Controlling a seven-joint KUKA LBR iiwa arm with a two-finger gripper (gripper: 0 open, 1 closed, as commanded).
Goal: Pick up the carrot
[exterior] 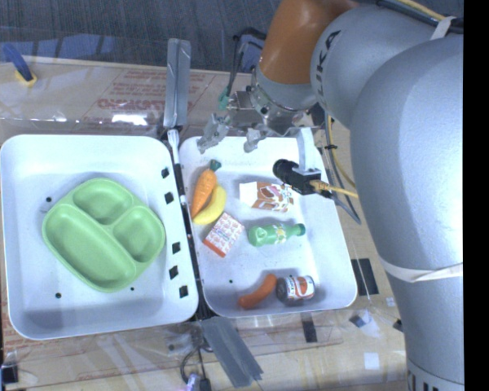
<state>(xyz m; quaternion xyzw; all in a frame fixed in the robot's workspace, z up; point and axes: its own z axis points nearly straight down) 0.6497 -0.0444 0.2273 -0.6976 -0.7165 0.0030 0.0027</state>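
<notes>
Observed from the side of the table: the pincer (232,134) hangs over the far edge of the right bin (330,287), near its far-left corner. Its two fingers (214,130) stand spread apart with nothing between them; it holds no object.

The carrot (204,188) lies in the right bin close along the left wall, just below the pincer, its green stalk end pointing toward the far edge and its body running toward the near edge. A banana (213,209) lies against its right flank, touching or very nearly so. A small red-and-white packet (223,235) sits just nearer than the banana. A green bottle (275,234), a printed carton (266,195), a sausage (257,292) and a small jar (297,287) lie elsewhere in that bin, apart from the carrot. The left bin (20,169) carries a green divided plate (103,232).

Assessment: the step in hand is the approach. To do it well, the pincer should come toward the near edge until centred over the carrot's thick middle, with the fingers set across its width, not along it. One finger must go between carrot and bin wall, the other into the seam against the banana; the clearance there is tight. A grip too far right risks taking the banana instead
</notes>
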